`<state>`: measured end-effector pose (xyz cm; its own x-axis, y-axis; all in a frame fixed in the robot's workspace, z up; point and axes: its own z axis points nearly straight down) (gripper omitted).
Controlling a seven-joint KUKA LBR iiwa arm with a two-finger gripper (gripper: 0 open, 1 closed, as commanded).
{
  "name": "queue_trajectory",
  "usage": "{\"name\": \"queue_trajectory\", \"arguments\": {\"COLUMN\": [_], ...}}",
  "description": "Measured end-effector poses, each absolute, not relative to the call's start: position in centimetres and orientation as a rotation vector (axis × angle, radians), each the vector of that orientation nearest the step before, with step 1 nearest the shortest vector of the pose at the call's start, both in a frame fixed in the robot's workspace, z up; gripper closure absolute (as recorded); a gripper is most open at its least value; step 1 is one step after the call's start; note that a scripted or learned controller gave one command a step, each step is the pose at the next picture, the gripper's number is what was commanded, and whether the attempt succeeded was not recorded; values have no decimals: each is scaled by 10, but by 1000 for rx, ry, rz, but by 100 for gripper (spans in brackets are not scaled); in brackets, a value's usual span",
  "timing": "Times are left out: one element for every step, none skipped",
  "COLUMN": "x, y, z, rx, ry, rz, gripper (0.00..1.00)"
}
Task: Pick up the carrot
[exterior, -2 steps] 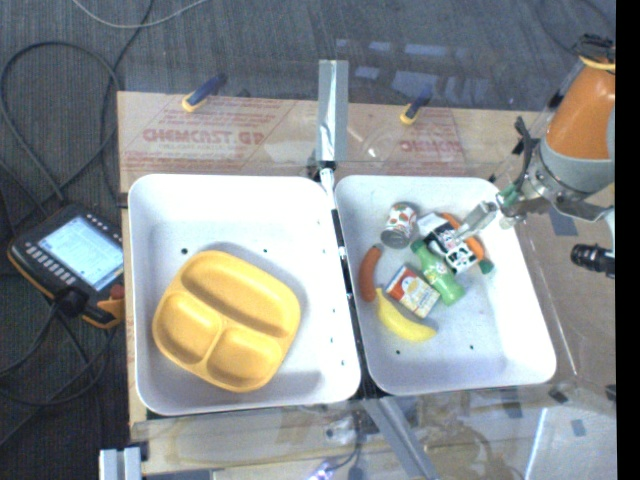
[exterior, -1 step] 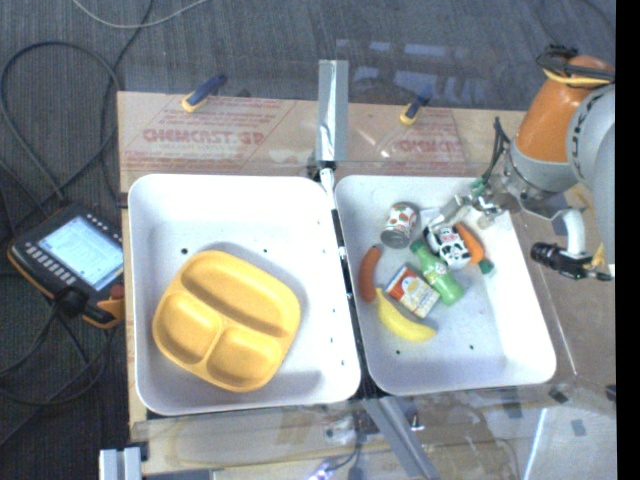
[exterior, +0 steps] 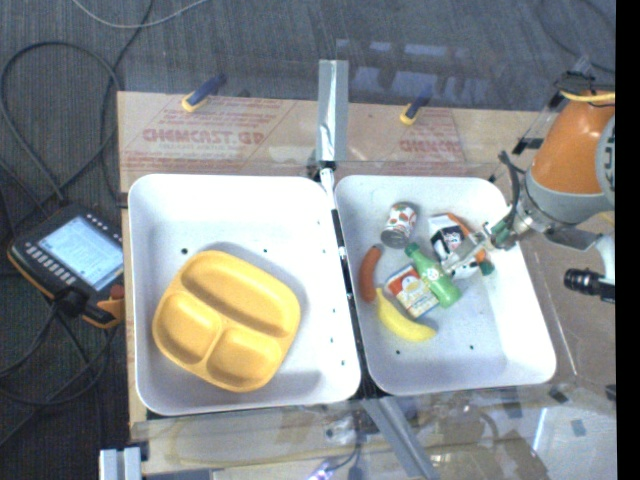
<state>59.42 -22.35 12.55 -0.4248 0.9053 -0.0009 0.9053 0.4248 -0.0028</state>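
The desk (exterior: 150,133) carried two white bins, and the arm (exterior: 572,163) came in from the right with its claw (exterior: 478,252) low over the right bin (exterior: 510,338); whether the claw was apart or together could not be told, since the parts at its tip were small and tangled with the clutter. Well to the claw's left, in the left bin (exterior: 160,218), lay a yellow divided tray (exterior: 227,318). Just left of and below the claw sat a banana (exterior: 405,325), a small carton (exterior: 410,290), a green bottle (exterior: 433,276) and, further left, a reddish sausage (exterior: 370,271); up and left of it stood a tin can (exterior: 399,224). The carrot (exterior: 472,240) appeared to be the thin orange piece right at the claw, partly hidden under it, beside a small white packet (exterior: 447,237). To do the step well, the claw probably needed to straddle the carrot across its narrow width, settle low enough to catch it, and avoid pinching the bottle or packet touching it. The board on the desk bore faded red lettering that seemed to read "CHEMCAST GP"; the labels on can and carton were too small to read.
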Motion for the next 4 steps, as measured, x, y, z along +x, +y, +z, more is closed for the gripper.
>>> {"name": "queue_trajectory", "arguments": {"x": [484, 560, 613, 655], "y": [-222, -222, -222, -222], "z": [95, 123, 146, 100], "rx": [-1539, -1654, -1563, -1434], "ry": [-2734, -2669, -2724, -2806], "rz": [0, 2, 0, -3], "gripper": [0, 0, 0, 0]}}
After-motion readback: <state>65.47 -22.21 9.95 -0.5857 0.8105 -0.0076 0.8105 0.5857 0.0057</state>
